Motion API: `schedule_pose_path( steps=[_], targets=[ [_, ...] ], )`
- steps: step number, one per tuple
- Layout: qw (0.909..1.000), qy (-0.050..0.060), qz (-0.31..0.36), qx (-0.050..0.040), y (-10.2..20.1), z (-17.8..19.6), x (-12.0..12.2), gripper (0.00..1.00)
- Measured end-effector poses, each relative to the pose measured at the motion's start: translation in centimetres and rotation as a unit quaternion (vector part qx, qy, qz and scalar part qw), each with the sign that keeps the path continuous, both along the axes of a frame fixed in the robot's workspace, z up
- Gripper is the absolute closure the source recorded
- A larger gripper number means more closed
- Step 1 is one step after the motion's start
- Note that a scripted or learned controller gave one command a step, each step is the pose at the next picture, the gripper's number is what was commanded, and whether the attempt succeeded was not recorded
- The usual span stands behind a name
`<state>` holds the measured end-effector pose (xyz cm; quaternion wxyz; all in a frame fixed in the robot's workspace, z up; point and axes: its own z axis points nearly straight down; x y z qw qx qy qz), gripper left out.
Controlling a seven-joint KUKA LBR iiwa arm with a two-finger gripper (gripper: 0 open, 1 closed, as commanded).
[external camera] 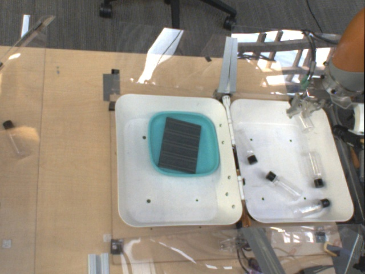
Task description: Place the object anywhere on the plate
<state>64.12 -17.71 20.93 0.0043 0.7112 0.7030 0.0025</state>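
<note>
A teal plate (211,153) sits in the left bin (134,198), toward its far side. A dark grey ribbed rectangular pad (180,146) lies flat on the plate's middle, slightly turned. In the right bin (268,124) lie several small clear vials with black caps, among them a short one (250,158), one near the middle (280,184) and one at the right wall (315,169). My gripper (301,107) hangs over the far right corner of the right bin, well away from the plate. A clear, vial-like shape (307,120) shows just below it; whether it is held is unclear.
A raised divider (232,147) separates the two bins. A metal bracket (228,67) stands behind it. Another vial (311,208) lies at the right bin's near edge. One stray vial (12,137) rests on the wooden bench at the far left. An office chair base (171,1) stands beyond the bench.
</note>
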Motion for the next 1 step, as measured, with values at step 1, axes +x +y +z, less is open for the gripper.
schedule_pose_path(
  steps=[1],
  targets=[
    [1.0000,0.003,-0.001,0.0014,7.12,-1.56,-7.14,1.00]
  ],
)
